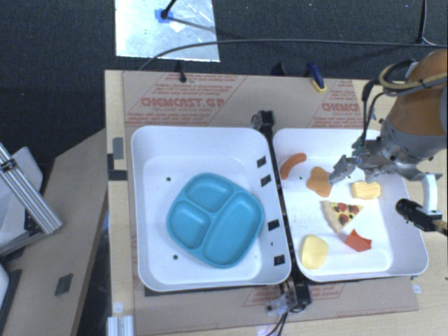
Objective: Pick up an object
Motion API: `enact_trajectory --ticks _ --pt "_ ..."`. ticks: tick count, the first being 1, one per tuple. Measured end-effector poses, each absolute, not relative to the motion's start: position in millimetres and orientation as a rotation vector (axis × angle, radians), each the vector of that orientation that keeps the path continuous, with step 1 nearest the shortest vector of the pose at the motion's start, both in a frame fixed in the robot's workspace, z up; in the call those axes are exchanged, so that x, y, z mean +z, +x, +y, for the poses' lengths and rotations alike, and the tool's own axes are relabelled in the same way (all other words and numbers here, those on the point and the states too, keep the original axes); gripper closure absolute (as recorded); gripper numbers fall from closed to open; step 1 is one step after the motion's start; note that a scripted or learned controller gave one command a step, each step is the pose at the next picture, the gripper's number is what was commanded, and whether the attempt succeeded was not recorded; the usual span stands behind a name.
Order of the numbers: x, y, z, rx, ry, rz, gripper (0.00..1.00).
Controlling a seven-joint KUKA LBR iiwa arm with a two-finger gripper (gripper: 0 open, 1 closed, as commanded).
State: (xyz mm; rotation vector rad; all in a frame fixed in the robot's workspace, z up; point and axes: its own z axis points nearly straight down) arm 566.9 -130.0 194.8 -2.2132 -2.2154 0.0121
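you're looking down on two white bins set side by side on the bench. the left bin (150, 187) carries a blue divided plate (215, 218), lying a little turned, its three compartments facing up. the right bin (406, 254) carries the toy food: an orange sausage (292, 163) near the top left corner, an orange-brown nugget-shaped piece (319, 181) just below and to the right of it, a pale yellow block (366, 190) further right, a pizza slice (341, 213) in the middle, a red piece (358, 241) just below the slice's right end, and a yellow lump (314, 250) near the front left.

the arm (420, 110) comes in from the right, its orange band showing above the grey wrist. the gripper (343, 170) sits low over the right bin, its tip pointing down and left. it lies between the nugget-shaped piece and the yellow block, close to both, with the nugget just to the left of its tip. you cannot tell from here how far apart its jaws stand, and nothing can be seen caught in them. every food piece appears to lie flat on the bin floor.

a black divider with clips (271, 187) runs between the two bins, and cables trail across the dark floor beyond the bench.
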Motion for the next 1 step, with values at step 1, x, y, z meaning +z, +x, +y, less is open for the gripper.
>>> enact_trajectory --ticks 1 --pt "202.2 569.9 -129.7 -0.001 -2.218 -2.226 0.0"
